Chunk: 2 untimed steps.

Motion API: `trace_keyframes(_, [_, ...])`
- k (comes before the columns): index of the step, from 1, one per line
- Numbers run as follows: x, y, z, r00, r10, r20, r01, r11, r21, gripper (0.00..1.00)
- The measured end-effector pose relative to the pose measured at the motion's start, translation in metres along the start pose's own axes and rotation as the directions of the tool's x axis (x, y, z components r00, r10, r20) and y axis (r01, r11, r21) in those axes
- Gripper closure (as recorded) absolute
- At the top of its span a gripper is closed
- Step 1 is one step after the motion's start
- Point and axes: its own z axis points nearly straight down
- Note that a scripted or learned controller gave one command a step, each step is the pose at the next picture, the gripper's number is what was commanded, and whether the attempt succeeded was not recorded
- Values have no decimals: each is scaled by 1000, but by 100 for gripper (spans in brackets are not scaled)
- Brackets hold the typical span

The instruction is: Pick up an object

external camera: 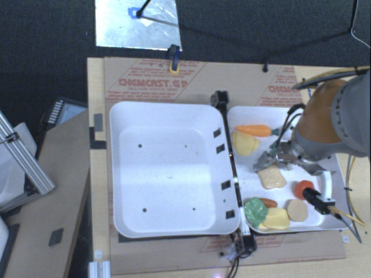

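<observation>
Two white bins sit side by side on the worktop (191, 74), and the arm (333, 117) is down over the right bin (331, 227), its orange band showing above the wrist. The gripper (272, 160) hangs low in the middle of that bin, right above a pale, tan bread-like piece (272, 178). The metal tips sit at the piece's upper edge, touching it or very nearly so, but I can't make out whether they are spread or closed, or whether they have hold of anything. The piece itself is flat, roughly squarish, beige, lying on the bin floor. Around it: an orange carrot (253, 130) along the far side, a yellow lump (245, 143) just below that, a red tomato-like ball (304, 188) to the right, a round tan disc (297, 211) nearer the front, a yellow block (277, 219) beside a green leafy thing (255, 211), and a small reddish sausage shape (268, 202) between them. The left bin (168, 167) sits just beside it.
</observation>
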Motion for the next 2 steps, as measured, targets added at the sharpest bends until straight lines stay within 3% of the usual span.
trace_keyframes(1, [2, 0, -12, 1000, -2, -2, 2, 1000, -1, 100])
trace_keyframes(2, [17, -42, -43, 1000, -1, -4, 1, 1000, 4, 100])
